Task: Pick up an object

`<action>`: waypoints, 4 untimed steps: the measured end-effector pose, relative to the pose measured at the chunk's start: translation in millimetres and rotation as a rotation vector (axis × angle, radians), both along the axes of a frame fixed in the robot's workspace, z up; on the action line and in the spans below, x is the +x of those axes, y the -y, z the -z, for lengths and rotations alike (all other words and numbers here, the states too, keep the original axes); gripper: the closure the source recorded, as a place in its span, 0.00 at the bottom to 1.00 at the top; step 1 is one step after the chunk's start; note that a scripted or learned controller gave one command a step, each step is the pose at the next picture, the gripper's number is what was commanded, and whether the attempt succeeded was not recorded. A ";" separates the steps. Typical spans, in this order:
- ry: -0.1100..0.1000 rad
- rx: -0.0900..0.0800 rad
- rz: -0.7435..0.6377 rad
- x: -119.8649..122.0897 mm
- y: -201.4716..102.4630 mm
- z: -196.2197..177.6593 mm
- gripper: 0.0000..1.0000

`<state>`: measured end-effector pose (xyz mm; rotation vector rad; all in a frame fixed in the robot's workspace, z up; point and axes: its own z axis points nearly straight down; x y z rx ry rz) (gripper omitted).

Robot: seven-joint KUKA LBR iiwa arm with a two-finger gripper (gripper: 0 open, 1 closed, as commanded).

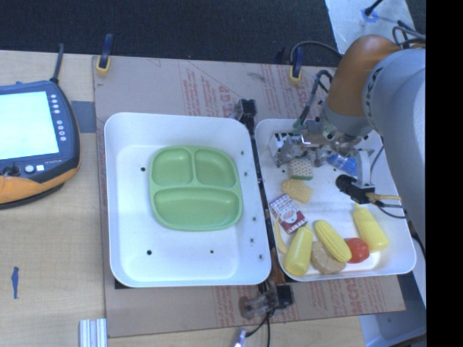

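Gripper (293, 152), open or closed I cannot tell, hangs at a speckled item (302, 169); centre on that 1, clear of the yellow piece (296, 190).

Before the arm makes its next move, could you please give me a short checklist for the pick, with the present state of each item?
1. Gripper over the right bin: ok, it is at the bin's far end.
2. Something within reach below it: ok, a pale speckled item lies right at the gripper, and a yellow piece is just nearer the camera.
3. Grasp secured: cannot tell, the view is too blurred there.
4. Room around other candidates: not ok, the yellow bottle, corn cob and red piece are crowded together.
5. Green divided plate clear of the arm: ok, it lies flat in the left bin.
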<state>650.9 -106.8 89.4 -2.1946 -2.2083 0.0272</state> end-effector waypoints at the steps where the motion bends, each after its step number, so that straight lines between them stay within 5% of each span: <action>1: 0.002 0.001 0.001 0.2 9.6 0.6 0.00; 2: 0.028 -0.008 0.003 -25.8 3.1 -2.3 0.00; 3: 0.003 0.002 -0.001 0.9 20.5 -0.7 0.00; 4: 0.028 -0.008 0.003 -42.2 8.0 -2.2 0.00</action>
